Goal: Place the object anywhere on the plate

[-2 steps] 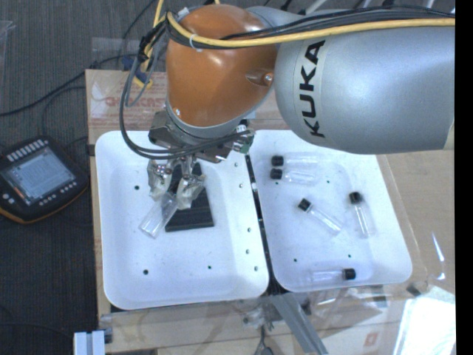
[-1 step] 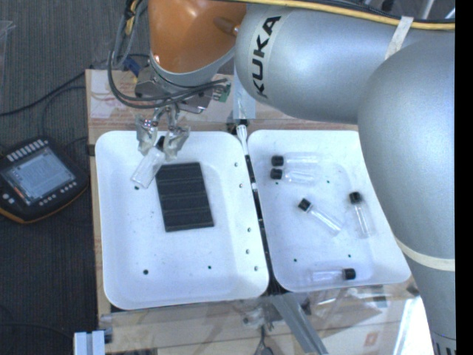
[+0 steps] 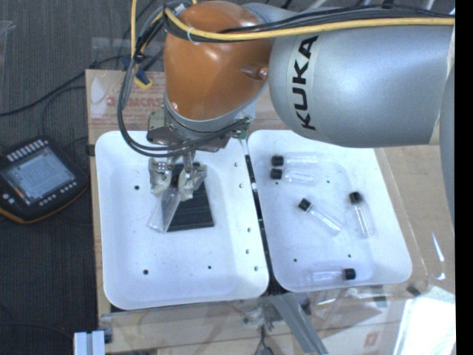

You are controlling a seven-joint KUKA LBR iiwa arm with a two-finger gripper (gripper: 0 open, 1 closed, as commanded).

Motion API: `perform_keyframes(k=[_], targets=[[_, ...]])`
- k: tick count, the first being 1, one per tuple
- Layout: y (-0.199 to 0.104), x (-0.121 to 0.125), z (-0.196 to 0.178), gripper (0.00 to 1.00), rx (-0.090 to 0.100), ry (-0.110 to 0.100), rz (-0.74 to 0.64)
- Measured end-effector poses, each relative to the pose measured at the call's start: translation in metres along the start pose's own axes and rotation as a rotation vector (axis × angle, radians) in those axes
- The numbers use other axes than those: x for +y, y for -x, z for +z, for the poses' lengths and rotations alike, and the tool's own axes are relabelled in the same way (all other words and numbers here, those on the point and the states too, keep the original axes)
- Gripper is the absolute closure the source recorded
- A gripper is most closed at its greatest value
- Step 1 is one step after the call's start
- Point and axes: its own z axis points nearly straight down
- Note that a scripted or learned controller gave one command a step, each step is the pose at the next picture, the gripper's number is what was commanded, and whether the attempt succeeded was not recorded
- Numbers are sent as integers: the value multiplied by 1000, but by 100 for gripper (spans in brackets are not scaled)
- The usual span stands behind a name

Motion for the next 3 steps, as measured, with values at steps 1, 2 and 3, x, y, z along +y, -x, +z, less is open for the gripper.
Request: perform_keyframes(k=[1,2,3], targets=[[10,-25,27,100,-1,1,-272],[29,-91,4,100,-5,0,-446],[19,-18,-86,100,-3,0,-590]])
